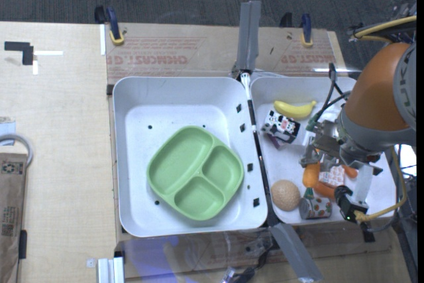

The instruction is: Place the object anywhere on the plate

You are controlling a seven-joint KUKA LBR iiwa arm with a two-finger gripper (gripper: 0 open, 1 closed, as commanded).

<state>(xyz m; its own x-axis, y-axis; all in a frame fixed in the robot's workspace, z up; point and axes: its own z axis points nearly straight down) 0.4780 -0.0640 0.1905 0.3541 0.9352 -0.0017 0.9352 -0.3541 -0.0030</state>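
Green three-compartment plastic plate (195, 172) in the left white bin (129, 142), long axis slanting from upper left to lower right; orange carrot-like object (311, 177) in the right white bin (281, 86), under the two-finger gripper (322, 159) — long axis cannot be told; jaw state cannot be told; nearby, a yellow banana (295, 108), tan round ball (285, 195) and small printed can (316, 208) — all well apart from the plate.
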